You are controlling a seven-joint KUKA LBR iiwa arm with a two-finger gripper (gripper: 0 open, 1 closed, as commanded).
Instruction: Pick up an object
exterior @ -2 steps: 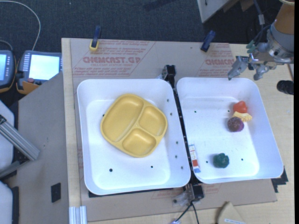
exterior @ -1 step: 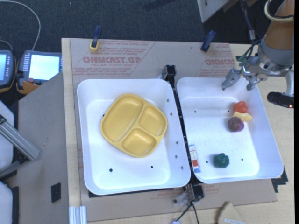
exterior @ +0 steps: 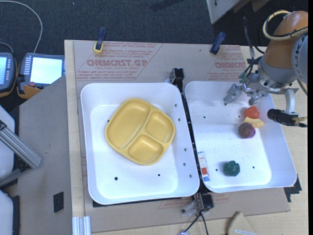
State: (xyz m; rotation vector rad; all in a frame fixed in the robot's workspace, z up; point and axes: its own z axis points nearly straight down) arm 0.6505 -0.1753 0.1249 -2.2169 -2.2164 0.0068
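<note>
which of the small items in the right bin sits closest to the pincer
The orange-red piece, just below the pincer. The purple one lies farther down, and the green one sits farthest, near the bin's front edge.

The brown board (exterior: 146, 58) under the bins reads "CHEMCAST GP" in red at left; the right-hand print is partly hidden.

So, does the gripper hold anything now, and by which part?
Nothing is held. The gripper hangs with open fingers over a bare part of the right bin, apart from the toys.
</note>
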